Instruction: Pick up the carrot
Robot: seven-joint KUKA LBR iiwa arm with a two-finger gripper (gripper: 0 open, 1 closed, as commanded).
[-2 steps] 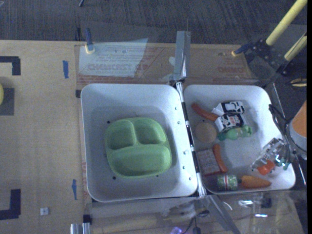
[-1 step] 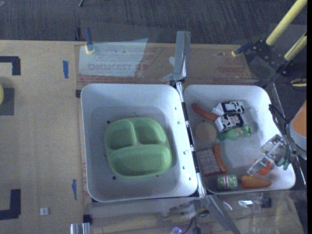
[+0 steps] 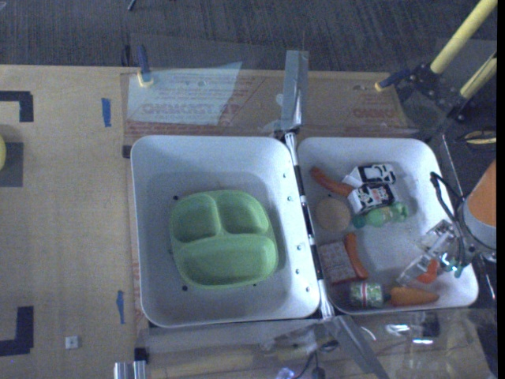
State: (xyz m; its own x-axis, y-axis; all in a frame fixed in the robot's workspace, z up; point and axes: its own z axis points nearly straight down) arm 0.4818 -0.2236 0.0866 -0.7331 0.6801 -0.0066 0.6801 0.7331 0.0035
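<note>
I see the carrot (image 3: 413,295) lying flat on the floor of the right bin (image 3: 418,150), in its near right corner, close against the front wall. Its long axis runs almost left to right across my view, the thick end towards a small green can (image 3: 366,294) just to its left and the narrower end towards the bin's right wall. It looks whole and nothing covers it.

The gripper (image 3: 430,263) hangs just above and slightly right of the carrot, over the same corner. The finger parts are pale and translucent and they blur into the white bin, so I cannot tell how the claw is set. A small orange-red piece (image 3: 428,272) shows right among them; I cannot say whether it is pinched or simply lying underneath. The arm (image 3: 483,212) is cut off by the right edge, with its orange band showing.

Elsewhere in the right bin I can make out two sausage-like orange items (image 3: 332,182), two small black-and-white cartons (image 3: 372,188), a green bottle (image 3: 382,215), a round tan piece (image 3: 333,215) and a flat reddish packet (image 3: 336,261). The left bin (image 3: 150,212) holds a green divided tray (image 3: 223,238).
</note>
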